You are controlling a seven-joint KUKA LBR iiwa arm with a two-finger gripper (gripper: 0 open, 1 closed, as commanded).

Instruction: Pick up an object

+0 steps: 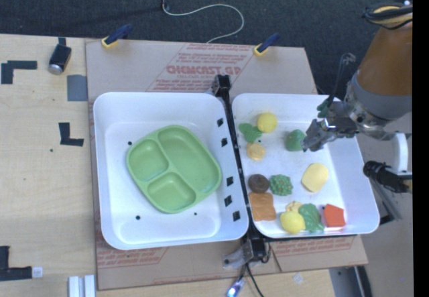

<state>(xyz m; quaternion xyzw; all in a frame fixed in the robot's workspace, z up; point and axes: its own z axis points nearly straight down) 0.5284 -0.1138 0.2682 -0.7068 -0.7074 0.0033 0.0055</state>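
Gripper (315, 136) low over right bin (348, 155); green piece (294, 140) just left of it, apart. Finger state: cannot tell.

We see two white bins, the left bin (107, 175) and the right bin (355, 202), both of smooth plastic with a soft sheen. In the left one lies a green divided tray (173, 167), matt plastic by its look. Under the bins we find a brown cardboard sheet (194, 71), dull and printed in red, on a pale wooden bench (40, 175). The gripper (315, 138) looks like dark metal.
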